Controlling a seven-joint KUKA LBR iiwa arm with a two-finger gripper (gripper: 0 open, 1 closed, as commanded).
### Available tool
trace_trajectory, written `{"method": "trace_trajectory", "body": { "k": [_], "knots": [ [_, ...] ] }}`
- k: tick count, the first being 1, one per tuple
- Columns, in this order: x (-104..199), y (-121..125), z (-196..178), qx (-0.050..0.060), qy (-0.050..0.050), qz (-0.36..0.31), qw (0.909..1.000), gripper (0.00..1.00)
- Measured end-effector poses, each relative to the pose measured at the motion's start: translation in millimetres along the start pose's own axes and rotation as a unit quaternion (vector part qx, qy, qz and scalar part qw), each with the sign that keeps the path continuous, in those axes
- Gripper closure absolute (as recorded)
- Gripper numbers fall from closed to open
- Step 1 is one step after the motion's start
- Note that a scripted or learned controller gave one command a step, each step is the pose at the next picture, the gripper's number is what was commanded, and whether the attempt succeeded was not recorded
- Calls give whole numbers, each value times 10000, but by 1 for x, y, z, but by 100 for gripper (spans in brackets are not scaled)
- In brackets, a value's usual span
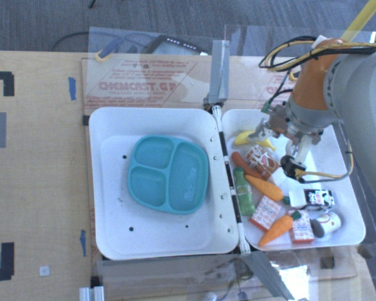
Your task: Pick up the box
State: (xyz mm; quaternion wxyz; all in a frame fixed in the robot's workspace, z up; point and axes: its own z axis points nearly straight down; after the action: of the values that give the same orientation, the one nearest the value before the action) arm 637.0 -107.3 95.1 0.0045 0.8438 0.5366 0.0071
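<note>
Crowding right bin's [338, 157] near rim: box [301, 229], carrot [277, 229].

Which box is meant cannot be told for sure: the right bin [335, 158] holds two small boxes of much the same kind, each red with a white patch on its face. The first box [265, 213] lies flat in the bin's front half, turned slightly askew, between two orange carrots. The upper carrot [264, 187] is at its far edge and the lower carrot [277, 229] is against its near corner. The second box [301, 229] lies flat just right of that lower carrot, near the bin's front rim, with a white object [329, 222] close against its right side.
</note>
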Motion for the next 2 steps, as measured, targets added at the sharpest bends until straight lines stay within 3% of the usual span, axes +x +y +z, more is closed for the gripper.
{"method": "trace_trajectory", "body": {
  "k": [1,2],
  "knots": [
    [9,29,-3,130,-47,808,9966,0],
    [9,29,-3,128,-51,806,9966,0]
  ]
}}
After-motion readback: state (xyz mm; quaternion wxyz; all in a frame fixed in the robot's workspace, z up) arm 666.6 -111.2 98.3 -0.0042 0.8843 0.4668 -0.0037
